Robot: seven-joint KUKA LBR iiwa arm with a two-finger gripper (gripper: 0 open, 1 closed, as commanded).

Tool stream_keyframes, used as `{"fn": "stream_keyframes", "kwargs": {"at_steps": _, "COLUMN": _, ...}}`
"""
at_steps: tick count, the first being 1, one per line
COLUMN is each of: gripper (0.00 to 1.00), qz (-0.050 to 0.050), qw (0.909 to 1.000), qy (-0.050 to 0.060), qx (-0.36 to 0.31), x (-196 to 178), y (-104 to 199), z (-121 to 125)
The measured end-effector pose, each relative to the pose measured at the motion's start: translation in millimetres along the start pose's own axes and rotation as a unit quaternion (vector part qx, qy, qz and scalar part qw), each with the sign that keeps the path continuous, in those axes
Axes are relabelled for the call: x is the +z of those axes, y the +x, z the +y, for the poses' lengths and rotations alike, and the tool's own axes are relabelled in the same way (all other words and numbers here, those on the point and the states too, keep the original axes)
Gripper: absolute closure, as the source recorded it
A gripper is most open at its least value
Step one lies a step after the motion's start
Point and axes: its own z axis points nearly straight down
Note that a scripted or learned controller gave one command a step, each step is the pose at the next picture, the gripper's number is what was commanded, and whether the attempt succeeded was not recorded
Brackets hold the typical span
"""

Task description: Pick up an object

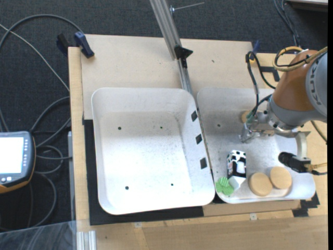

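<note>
My gripper (246,135) hangs over the middle of the right bin (218,108), pointing down at the bin floor. No object shows in it. A black-and-white patterned block (237,163) lies just in front of it, a short gap away. Two tan round discs (260,184) (281,177) rest side by side at the bin's near right edge. A small green piece (224,185) and a white piece (237,182) sit by the near left corner. A small tan thing (244,116) peeks out behind the wrist, mostly hidden.
The left bin (104,139) stands beside the right one, their walls meeting along a slanted ridge. A metal rail (169,30) runs from the top down to the bins' junction. Cables hang at the arm's far side.
</note>
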Motion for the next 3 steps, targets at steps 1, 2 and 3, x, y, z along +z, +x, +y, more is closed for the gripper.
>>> {"fn": "stream_keyframes", "kwargs": {"at_steps": 1, "gripper": 1.00, "qz": -0.001, "qw": 1.0000, "qy": -0.002, "qx": -0.001, "x": -45.9, "y": 5.1, "z": -3.3}}
{"fn": "stream_keyframes", "kwargs": {"at_steps": 2, "gripper": 1.00, "qz": -0.002, "qw": 1.0000, "qy": -0.004, "qx": -0.001, "x": -109.7, "y": 10.6, "z": -1.9}}
{"fn": "stream_keyframes", "kwargs": {"at_steps": 3, "gripper": 1.00, "qz": -0.002, "qw": 1.0000, "qy": -0.003, "qx": -0.001, "x": -156.5, "y": 10.9, "z": -0.1}}
